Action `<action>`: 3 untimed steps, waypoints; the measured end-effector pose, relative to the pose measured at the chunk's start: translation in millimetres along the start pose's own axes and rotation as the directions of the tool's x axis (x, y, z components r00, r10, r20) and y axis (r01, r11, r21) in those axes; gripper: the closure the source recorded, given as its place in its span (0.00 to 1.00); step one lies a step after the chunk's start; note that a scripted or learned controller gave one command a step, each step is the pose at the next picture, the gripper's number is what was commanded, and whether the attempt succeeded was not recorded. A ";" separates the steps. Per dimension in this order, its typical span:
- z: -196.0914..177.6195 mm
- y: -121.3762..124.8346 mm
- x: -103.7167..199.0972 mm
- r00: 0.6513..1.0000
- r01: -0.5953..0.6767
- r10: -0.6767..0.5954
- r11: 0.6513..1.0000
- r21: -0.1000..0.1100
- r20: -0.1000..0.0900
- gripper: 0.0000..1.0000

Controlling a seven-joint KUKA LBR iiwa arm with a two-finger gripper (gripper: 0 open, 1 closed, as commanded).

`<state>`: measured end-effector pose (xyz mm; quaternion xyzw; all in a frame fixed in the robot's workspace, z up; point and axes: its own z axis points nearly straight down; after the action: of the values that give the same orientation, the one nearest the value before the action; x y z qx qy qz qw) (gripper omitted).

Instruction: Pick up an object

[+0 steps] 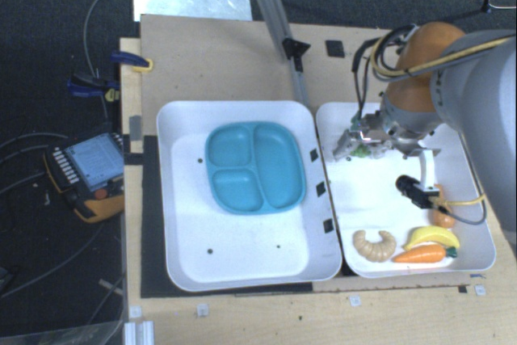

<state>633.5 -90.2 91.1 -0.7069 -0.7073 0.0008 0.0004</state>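
My gripper [348, 147] hangs over the upper left part of the right bin [367, 198], close to its left wall, and nothing shows in it. Along the bin's front edge lie a tan croissant [374, 245], a yellow banana [432, 237] and an orange carrot [420, 255]. A small orange round thing [443, 217] sits just behind the banana, partly hidden by the arm's fittings. All of these lie well in front and to the right of the gripper.
The left bin [186, 206] holds a blue divided plate [255, 166]. The grey arm with its orange band [428, 52] covers the back right of the right bin. A slanted metal rod [271, 0] crosses the bench behind the bins.
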 end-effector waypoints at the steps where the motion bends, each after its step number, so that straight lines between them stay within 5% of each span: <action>1: -14.2 1.9 0.0 1.000 0.000 0.000 1.000 -0.007 0.000 1.00; 3: -116.8 8.7 -11.5 1.000 0.004 -0.004 1.000 -0.008 0.000 1.00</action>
<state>642.4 -101.6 207.8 -0.7056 -0.7086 -0.0022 -0.0026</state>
